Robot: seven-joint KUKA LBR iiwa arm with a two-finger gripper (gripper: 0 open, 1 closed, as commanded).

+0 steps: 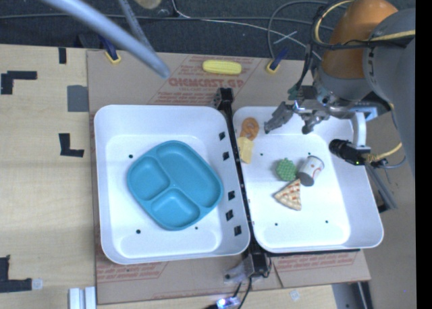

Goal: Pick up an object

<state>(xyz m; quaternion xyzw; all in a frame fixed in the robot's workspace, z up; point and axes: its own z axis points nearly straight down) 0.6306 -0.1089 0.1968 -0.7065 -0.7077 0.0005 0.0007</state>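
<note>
1. A wooden surface carries brown cardboard under two white bins.
2. The hand hangs open, holding nothing, over the right bin.
3. A pizza slice lies there; a blue tray sits in the left bin.

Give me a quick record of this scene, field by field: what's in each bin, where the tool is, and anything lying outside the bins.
left bin: blue divided tray
right bin: pizza slice, green bumpy item, small can, yellow piece and orange-brown piece by the left wall
tool: above the right bin's top edge, fingers spread, nothing between them
outside bins: yellow corn-like item on the cardboard behind
task state: nothing picked yet
</note>
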